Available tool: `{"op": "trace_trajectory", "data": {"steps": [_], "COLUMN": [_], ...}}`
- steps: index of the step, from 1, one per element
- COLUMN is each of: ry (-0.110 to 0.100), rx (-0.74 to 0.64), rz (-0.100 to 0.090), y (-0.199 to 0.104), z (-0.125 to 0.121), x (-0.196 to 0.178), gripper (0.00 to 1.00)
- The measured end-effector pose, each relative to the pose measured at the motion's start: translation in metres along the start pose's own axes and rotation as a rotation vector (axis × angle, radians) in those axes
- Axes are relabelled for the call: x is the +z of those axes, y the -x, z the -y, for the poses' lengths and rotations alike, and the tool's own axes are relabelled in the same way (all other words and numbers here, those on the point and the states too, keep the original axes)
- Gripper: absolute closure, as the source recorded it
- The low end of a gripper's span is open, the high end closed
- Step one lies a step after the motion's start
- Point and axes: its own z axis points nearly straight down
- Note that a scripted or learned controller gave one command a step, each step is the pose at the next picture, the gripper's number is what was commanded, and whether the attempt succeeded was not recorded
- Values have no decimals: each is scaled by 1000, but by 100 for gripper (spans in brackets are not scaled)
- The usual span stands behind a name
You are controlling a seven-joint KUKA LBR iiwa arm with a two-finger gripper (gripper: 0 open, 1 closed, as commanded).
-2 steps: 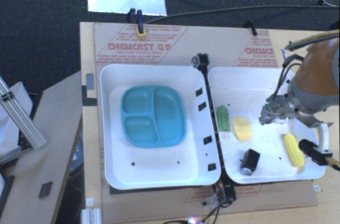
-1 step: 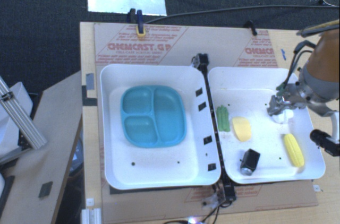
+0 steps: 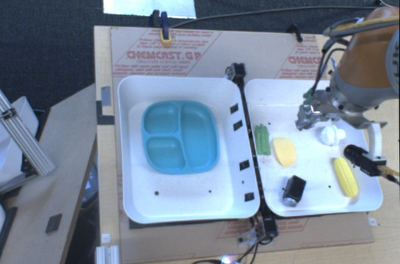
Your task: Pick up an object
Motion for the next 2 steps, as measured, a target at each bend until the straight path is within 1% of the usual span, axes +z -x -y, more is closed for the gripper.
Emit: {"op": "trace_trajectory", "data": {"steps": [1, 2], "ry": [-1, 0], "rx": [-1, 0], "rz": [-1, -1], "y": [-53, -103], "z": [-2, -20], "x": [-1, -12], "gripper": [100, 100]}}
